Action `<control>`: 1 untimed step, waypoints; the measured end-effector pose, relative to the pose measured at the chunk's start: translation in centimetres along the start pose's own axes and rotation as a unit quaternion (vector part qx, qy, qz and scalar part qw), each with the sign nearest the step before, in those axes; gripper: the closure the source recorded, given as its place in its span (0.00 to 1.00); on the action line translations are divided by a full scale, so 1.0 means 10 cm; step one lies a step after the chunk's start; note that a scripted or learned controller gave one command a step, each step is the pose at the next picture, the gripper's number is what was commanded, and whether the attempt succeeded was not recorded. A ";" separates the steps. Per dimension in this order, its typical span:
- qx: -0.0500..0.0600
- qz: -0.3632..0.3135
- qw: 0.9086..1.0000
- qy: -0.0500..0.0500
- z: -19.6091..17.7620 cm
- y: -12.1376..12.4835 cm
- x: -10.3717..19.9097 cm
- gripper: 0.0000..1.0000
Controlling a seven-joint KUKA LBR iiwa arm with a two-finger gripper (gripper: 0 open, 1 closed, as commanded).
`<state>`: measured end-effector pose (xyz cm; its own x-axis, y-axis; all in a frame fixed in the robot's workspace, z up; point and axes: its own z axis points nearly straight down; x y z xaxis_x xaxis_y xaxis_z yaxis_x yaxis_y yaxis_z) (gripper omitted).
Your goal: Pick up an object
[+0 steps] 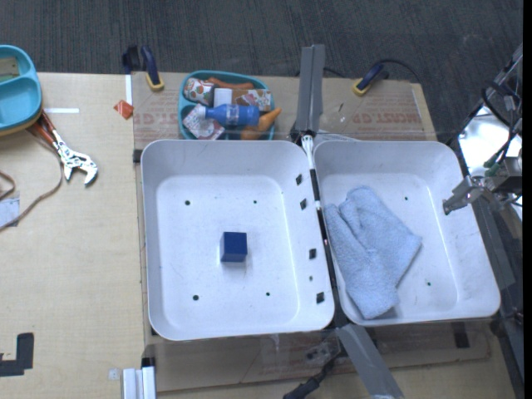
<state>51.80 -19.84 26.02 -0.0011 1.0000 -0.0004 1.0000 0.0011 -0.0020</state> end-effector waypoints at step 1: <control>0.000 0.170 0.985 0.000 0.16 0.00 -0.24 0.00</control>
